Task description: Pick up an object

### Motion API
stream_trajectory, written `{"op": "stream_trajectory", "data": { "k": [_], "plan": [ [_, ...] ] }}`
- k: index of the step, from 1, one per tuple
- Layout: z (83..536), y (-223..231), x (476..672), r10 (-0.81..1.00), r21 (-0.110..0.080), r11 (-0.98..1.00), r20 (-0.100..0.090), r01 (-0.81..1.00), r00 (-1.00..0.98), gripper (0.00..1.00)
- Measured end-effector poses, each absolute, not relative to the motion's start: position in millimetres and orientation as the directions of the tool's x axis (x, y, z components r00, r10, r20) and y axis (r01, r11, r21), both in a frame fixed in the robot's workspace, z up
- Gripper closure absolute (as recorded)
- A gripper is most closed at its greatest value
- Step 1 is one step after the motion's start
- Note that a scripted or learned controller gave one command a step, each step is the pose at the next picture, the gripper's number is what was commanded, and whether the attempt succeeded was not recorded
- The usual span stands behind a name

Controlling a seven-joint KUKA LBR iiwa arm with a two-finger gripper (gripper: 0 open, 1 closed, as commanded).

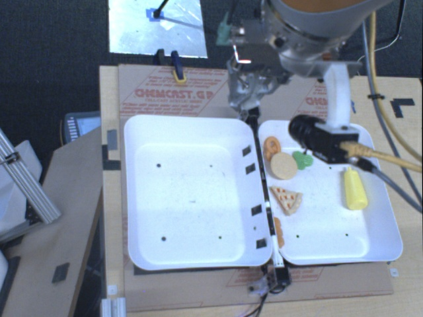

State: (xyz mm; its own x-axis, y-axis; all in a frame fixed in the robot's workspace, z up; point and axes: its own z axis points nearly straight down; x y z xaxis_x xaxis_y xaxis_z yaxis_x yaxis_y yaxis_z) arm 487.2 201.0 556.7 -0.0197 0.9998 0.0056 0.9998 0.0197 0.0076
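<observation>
- We see a dark floor [59,38] around the bench, almost black.
- A shiny square metal plate [157,18] lies on it at the top and catches the light.
- The bench top [110,98] is pale wood, overlaid by a brown board printed in red letters [173,92].
- A blue and yellow clamp [177,68] grips the board's far edge.
- At left we find a lower tan surface [63,203], a ribbed aluminium rail [23,180] lying aslant on it, and a small grey device [80,127] behind.
</observation>
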Motion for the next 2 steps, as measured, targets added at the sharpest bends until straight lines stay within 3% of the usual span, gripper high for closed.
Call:
{"op": "stream_trajectory", "data": {
  "k": [2],
  "plan": [
    [578.9,201.4,487.6,1.0,0.011,0.03,0.008,0.999,-0.03,1.0]
  ]
}}
